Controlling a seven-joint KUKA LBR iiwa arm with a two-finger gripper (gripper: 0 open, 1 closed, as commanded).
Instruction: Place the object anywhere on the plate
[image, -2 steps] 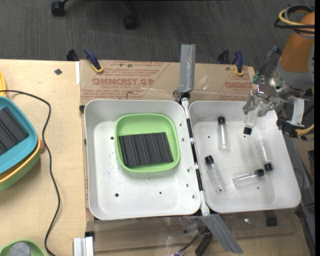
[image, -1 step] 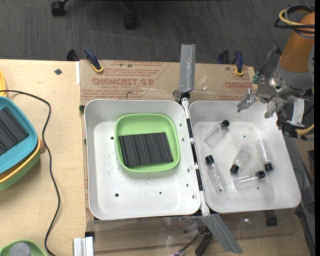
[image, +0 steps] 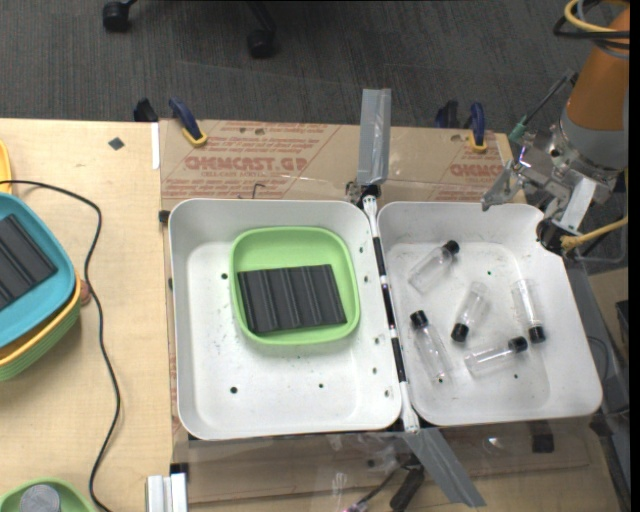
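I see two shallow white plastic bins side by side on the bench. The left bin (image: 200, 380) holds a light green square plate (image: 293, 250) with rounded corners and a raised rim; a dark grey ribbed rectangular pad (image: 290, 298) lies flat in its well.

The right bin (image: 560, 400) holds five clear cylindrical vials with black caps, all lying on their sides and apart from the plate. Vial one (image: 434, 263) lies upper left, cap pointing up-right. Vial two (image: 468, 312) lies near the centre, cap pointing down-left. Vial three (image: 526, 311) lies at right, long axis close to vertical in the view, cap at the lower end. Vial four (image: 496, 354) lies lower right, cap toward the right. Vial five (image: 429, 343) lies lower left, cap at the upper end.

The gripper (image: 545, 190) hangs above the right bin's far right corner. I cannot tell its opening, and I see nothing held in it.
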